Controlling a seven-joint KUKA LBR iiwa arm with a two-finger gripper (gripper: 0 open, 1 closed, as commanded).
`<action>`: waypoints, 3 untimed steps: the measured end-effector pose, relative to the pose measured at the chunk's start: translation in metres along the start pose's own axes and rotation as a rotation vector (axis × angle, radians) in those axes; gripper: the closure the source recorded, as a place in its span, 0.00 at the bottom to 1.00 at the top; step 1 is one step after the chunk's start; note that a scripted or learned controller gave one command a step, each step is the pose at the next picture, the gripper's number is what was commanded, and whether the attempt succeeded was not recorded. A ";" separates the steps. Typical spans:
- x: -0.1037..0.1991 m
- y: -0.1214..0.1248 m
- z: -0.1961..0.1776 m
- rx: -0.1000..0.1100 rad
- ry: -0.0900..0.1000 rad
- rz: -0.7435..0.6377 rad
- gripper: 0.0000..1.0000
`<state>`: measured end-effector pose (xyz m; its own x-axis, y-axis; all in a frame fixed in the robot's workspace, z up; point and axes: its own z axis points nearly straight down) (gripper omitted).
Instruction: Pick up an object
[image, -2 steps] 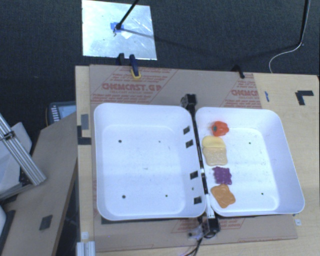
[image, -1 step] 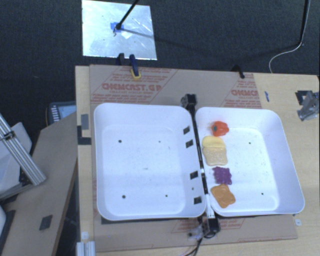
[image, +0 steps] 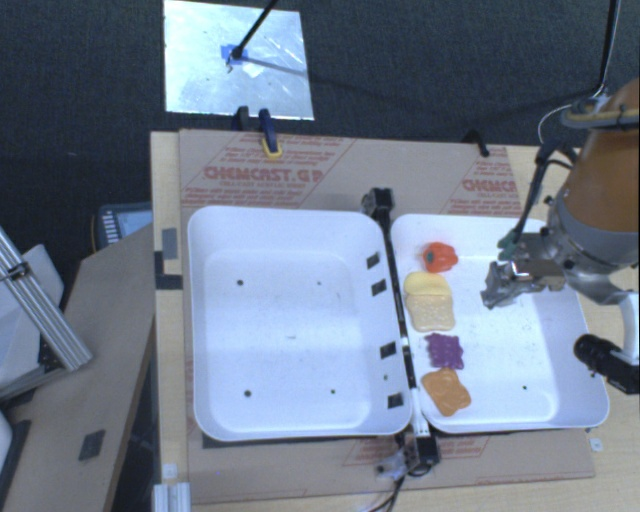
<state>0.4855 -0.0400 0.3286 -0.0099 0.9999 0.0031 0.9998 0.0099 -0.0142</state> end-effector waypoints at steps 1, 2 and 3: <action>-0.060 0.001 -0.132 -0.032 -0.008 0.014 1.00; -0.125 -0.003 -0.195 -0.025 -0.009 0.015 1.00; -0.054 0.000 -0.064 -0.005 0.000 0.000 1.00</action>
